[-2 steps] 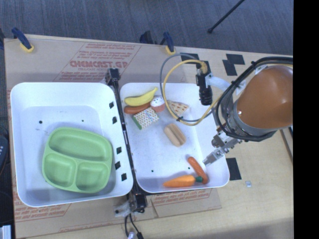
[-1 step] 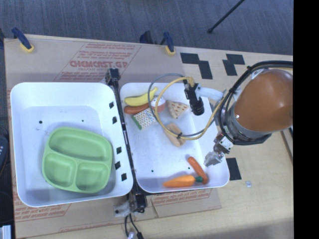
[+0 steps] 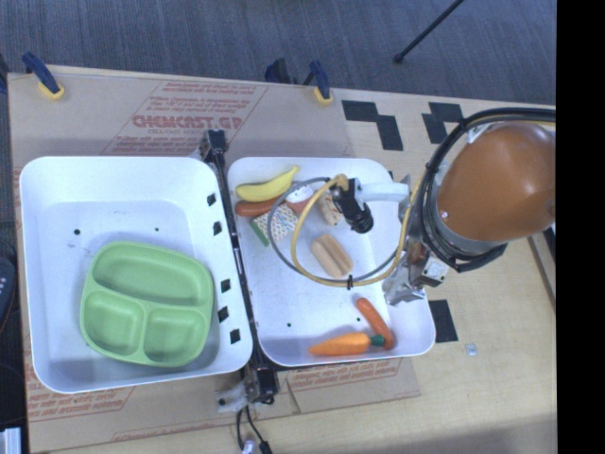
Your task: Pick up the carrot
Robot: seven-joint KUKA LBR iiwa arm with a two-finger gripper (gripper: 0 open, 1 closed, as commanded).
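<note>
Lying flat along the front wall of the right bin (image 3: pixel 416 334), the carrot (image 3: pixel 340 345) points its thin tip away from the gripper (image 3: pixel 408 288) and its green-capped thick end toward it, just beside and slightly forward of the gripper. Whether the gripper is open or closed cannot be told from this slanted view. A second, redder carrot-shaped piece (image 3: pixel 371 316) sits between the gripper and the carrot, its lower end apparently touching the green cap, so a descent could well close on the wrong piece or knock both. The bin wall runs right alongside the carrot, and a grip arriving square to that wall would likely strike the rim. The carrot looks like smooth, glossy toy plastic, round and tapered, so a pinch near the tip may squirt it out. Farther from the gripper lie a ridged tan bun (image 3: pixel 331 253) and a curved yellow banana (image 3: pixel 267 184); well apart, the left bin (image 3: pixel 38 253) holds a matte green divided plate (image 3: pixel 142 265).
</note>
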